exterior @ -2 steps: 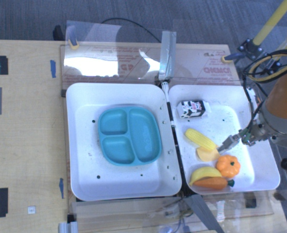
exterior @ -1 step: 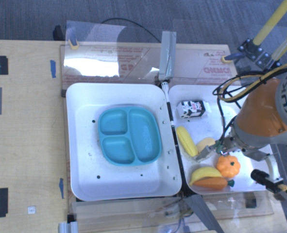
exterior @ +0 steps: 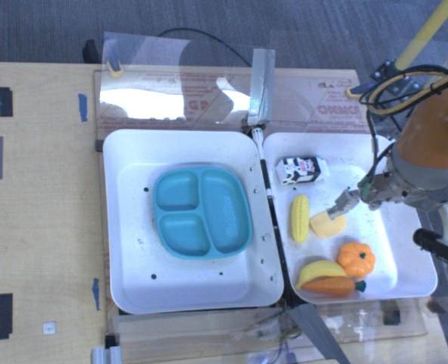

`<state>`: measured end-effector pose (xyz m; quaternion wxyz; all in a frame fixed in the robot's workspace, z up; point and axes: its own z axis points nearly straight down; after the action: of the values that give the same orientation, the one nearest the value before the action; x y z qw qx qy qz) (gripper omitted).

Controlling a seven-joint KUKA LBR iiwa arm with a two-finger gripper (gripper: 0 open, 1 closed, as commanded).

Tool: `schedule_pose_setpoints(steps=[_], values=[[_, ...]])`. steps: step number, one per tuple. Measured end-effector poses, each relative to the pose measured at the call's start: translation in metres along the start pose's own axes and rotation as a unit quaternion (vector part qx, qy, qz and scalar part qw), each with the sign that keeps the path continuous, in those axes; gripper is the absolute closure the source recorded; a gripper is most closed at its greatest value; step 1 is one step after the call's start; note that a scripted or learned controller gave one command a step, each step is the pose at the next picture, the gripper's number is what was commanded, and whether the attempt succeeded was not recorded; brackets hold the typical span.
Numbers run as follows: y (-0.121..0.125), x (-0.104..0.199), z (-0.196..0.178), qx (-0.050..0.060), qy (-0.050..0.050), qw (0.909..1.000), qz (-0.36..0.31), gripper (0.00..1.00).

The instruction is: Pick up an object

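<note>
The right bin (exterior: 413, 279) holds several toy foods. A black-and-white milk carton (exterior: 298, 170) lies at its back left. A yellow corn cob (exterior: 300, 217) stands lengthwise below it. A pale yellow wedge (exterior: 327, 225) lies beside the corn, and my gripper (exterior: 343, 202) hangs just above the wedge's upper right corner, slanting down from the right. An orange pumpkin (exterior: 356, 258), a banana (exterior: 320, 269) and a carrot (exterior: 331, 285) crowd the front of the bin.
The left bin (exterior: 125, 203) carries a blue divided plate (exterior: 202, 211). A metal divider post (exterior: 261, 89) and a clear panel stand behind the bins. Yellow and black cables (exterior: 394, 86) hang over the arm at the right.
</note>
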<state>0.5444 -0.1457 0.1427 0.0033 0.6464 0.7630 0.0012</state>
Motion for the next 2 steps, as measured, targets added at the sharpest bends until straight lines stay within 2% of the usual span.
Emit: schedule_pose_setpoints(steps=[1,2], values=[[-0.062,0.018,0.056,0.001,0.001,0.9953,0.097,0.00],[-0.005,-0.010,0.001,0.001,0.000,0.9935,0.114,0.00]])
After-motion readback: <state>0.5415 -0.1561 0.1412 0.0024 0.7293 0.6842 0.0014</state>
